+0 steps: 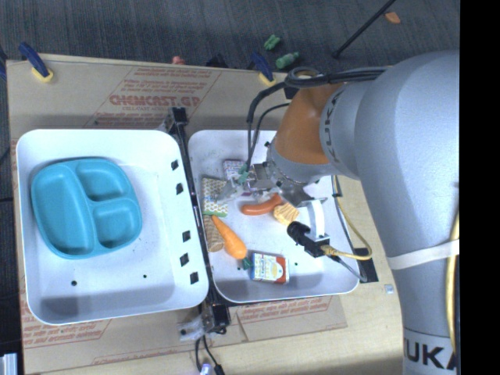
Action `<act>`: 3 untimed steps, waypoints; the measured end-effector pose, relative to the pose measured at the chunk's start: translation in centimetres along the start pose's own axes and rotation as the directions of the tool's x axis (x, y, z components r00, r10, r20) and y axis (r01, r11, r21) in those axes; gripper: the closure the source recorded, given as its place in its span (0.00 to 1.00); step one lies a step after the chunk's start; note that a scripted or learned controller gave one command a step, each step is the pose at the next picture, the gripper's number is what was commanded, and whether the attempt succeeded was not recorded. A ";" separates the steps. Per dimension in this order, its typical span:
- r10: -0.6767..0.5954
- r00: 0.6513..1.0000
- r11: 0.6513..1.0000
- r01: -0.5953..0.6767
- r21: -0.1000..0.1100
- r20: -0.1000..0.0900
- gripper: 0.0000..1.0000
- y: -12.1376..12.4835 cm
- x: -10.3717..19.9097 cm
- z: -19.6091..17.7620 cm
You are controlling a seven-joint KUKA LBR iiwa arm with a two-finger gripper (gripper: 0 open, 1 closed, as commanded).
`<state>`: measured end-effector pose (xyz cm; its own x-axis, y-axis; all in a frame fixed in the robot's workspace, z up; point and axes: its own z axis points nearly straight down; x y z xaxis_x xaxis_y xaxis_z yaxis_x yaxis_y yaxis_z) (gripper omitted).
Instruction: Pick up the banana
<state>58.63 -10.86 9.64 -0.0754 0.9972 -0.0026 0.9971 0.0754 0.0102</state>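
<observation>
Clutter is crowding the right-hand bin (pixel 344 283) of the view, while the left-hand bin (pixel 47 303) is carrying a blue divided plate (pixel 82 205). The grey arm (pixel 406 131) is reaching in from the right, its orange band (pixel 301 131) hanging over the right-hand bin's far half, and the fingers (pixel 251 180) are sitting low under the wrist, near that bin's middle. The wrist is hiding them so much that I cannot tell how wide they are parted or whether anything is between them. A pale yellow piece, seemingly the banana (pixel 285 212), is lying on the bin floor just right of the fingers, right beside the end of a reddish sausage (pixel 258 206). An orange carrot (pixel 228 239) is lying nearer the wall between the bins, and a small printed carton (pixel 269 268) is resting near the front rim. A patterned packet (pixel 215 195) is lying against that bin's left wall. Both bins are standing on a worktop (pixel 141 92) covered in brown card.
</observation>
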 end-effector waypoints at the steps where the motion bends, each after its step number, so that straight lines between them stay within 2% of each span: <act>1: -0.143 0.990 0.990 0.143 0.011 -0.002 0.00 -4.1 -10.1 -8.3; 2: -0.448 0.894 0.894 0.448 0.010 -0.009 0.00 -1.5 -10.1 0.5; 3: -0.642 0.767 0.767 0.642 0.008 -0.012 0.00 -1.8 -7.7 0.5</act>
<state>57.43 -18.63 9.17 -0.6978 0.7162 0.0034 0.7162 0.6978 -0.0020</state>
